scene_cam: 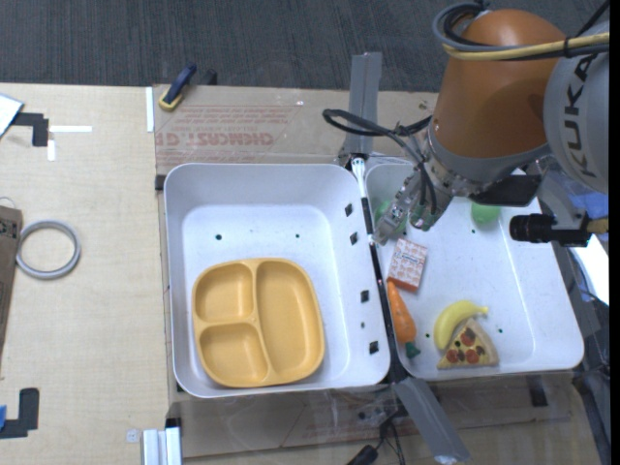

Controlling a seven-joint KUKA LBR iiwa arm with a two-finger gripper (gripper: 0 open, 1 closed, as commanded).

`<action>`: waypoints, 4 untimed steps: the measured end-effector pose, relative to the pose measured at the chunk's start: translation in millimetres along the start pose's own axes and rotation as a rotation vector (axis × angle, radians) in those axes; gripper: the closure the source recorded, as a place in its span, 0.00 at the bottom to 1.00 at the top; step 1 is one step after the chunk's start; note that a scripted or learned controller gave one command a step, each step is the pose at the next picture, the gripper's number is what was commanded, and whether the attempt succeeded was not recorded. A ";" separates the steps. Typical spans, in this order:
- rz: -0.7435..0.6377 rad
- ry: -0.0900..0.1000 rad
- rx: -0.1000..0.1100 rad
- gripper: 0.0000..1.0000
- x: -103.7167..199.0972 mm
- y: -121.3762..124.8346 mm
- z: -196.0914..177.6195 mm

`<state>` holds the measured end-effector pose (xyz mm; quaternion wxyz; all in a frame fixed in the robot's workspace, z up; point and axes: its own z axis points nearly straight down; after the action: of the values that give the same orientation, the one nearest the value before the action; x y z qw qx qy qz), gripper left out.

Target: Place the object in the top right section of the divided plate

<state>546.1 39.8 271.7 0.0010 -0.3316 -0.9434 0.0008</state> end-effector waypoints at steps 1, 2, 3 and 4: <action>-0.435 0.000 -0.001 1.00 57.8 15.2 60.0; -0.761 0.000 -0.001 1.00 102.1 22.2 105.6; -0.531 -0.001 -0.001 1.00 86.8 45.3 127.0; -0.531 -0.001 -0.001 0.00 86.8 45.3 126.9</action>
<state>506.4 129.3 144.8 0.0005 -0.0726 -0.9974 0.0001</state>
